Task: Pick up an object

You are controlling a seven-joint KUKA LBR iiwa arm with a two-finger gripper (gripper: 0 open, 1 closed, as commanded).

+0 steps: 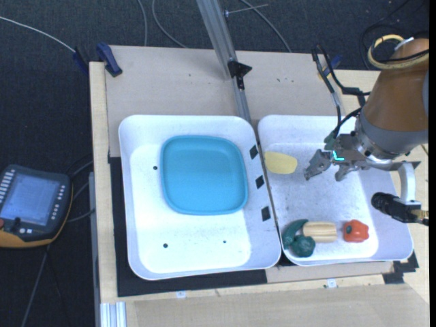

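My gripper (328, 171) hangs over the middle of the right bin (381, 251), its two grey fingers spread apart with nothing between them. A pale yellow object (281, 162) lies just left of the gripper, near the bin's left wall. Along the bin's front edge lie a dark green object (298, 237), a tan cylinder (320, 231) beside it, and a red tomato-like object (355, 231) to the right.
The left bin (136, 203) holds a blue square plate (204, 174). A metal pole (225, 39) slants down to the gap between the bins. A black fitting (392, 206) sticks out over the right bin's right side. A handheld pendant (30, 203) lies off the bench at left.
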